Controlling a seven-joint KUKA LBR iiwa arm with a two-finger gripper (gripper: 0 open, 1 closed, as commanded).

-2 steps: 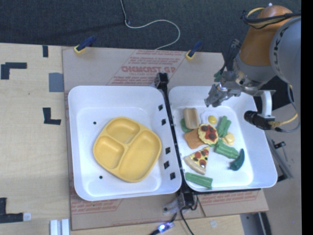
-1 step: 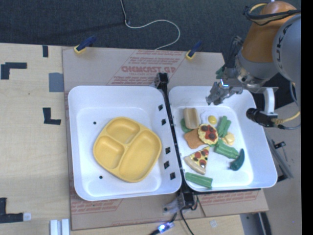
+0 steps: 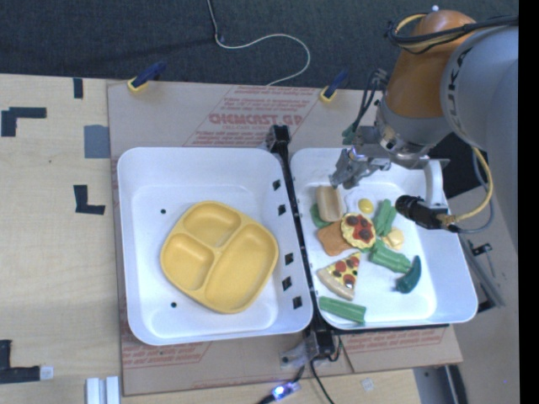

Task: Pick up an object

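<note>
Wood bench [image 3: 50, 251] w/ cardboard sheet [image 3: 244, 116] under two white bins, dark carpet [image 3: 101, 15] along frame top. Left bin [image 3: 135, 175] holds yellow divided plate [image 3: 220, 256]; right bin [image 3: 450, 297] holds toy food pile [image 3: 358, 242] at center-right. Gripper [image 3: 354, 171] sits just above the pile's upper edge, can't tell its state

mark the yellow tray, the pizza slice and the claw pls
yellow tray [image 3: 221, 256]: camera view, centre ridge between compartments.
pizza slice [image 3: 340, 277]: camera view, topped face.
claw [image 3: 352, 172]: camera view, midway between fingertips.
</note>
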